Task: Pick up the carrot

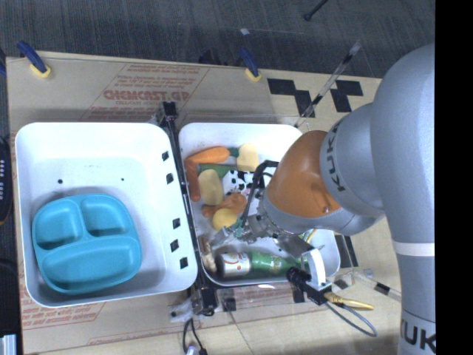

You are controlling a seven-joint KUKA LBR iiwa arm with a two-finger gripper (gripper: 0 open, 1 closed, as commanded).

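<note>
One carrot (208,155) in my right bin (222,132), long axis crosswise, tapered tip toward the left bin.
Smooth, orange; claw state I cannot tell.

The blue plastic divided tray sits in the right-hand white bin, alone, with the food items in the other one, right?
Not quite. The camera view shows the blue plastic divided tray in the left-hand white bin, alone there. The food items, such as the orange carrot, lie in the right-hand white bin.
</note>
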